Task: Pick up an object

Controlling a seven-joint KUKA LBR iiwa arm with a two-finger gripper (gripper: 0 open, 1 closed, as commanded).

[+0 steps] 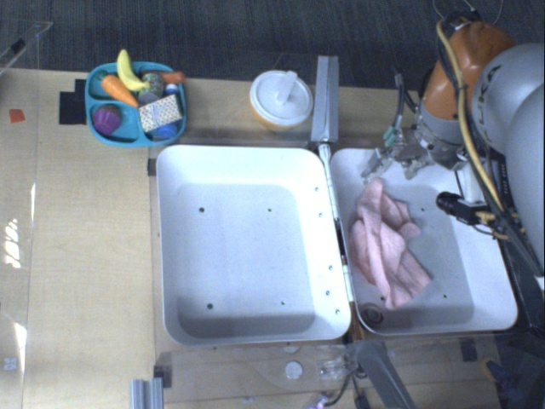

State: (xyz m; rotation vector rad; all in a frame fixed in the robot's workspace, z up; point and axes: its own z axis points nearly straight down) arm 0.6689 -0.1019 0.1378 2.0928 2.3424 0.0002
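Observation:
A crumpled pink cloth (387, 244) lies in the right bin (477, 305), left of its middle. My gripper (393, 164) hangs over the far end of that bin, just above the cloth's top edge. Its two metal fingers stand spread and open, with nothing between them. The grey arm with its orange band (456, 66) comes in from the upper right.
The left bin (247, 245) sits beside the right one. A small dark round thing (371, 316) lies in the right bin's near left corner. Behind the bins stand a white lidded cup (281, 99) and a blue tray of toy food (136, 102).

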